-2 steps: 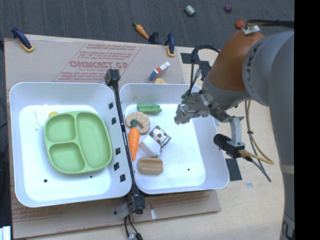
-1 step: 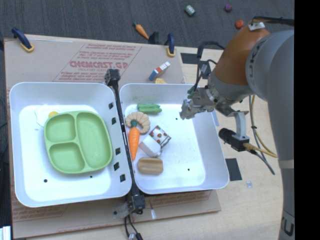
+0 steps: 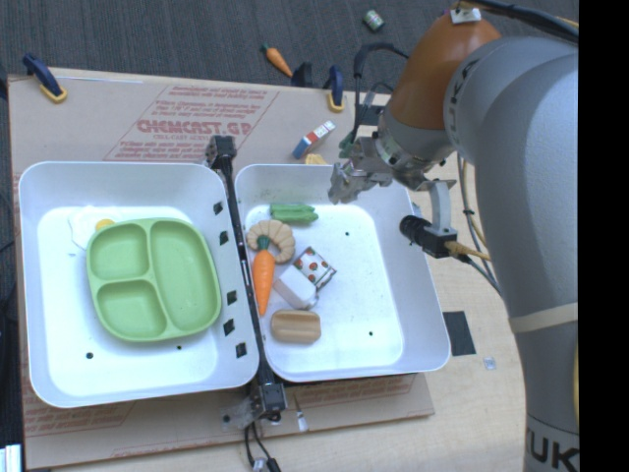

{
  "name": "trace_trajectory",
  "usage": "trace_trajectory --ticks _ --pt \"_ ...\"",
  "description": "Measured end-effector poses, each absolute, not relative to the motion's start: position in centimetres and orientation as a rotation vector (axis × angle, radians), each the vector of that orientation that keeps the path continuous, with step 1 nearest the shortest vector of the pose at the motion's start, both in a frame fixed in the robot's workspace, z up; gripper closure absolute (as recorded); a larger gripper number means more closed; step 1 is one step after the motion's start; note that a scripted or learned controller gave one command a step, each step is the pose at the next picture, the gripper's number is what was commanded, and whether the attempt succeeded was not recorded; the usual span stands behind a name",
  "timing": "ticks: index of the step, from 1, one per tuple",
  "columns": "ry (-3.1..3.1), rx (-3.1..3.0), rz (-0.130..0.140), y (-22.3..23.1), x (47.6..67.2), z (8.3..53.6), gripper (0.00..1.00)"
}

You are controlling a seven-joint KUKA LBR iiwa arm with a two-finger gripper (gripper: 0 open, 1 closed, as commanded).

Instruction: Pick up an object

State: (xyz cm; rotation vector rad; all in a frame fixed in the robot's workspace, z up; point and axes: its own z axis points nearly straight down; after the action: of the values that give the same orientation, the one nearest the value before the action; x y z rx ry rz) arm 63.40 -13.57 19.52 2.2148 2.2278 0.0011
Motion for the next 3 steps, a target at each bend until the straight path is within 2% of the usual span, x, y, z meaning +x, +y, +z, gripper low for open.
trace_trajectory --ticks 1,2,3 --pt "2.232 2.216 -0.003 -6.2 63.2 19.1 1.0" --pt "2.232 2.215 -0.004 -1.0 58.7 19.1 1.0" --pt "2.227 2.218 -0.004 -5.4 48.8 20.1 1.0"
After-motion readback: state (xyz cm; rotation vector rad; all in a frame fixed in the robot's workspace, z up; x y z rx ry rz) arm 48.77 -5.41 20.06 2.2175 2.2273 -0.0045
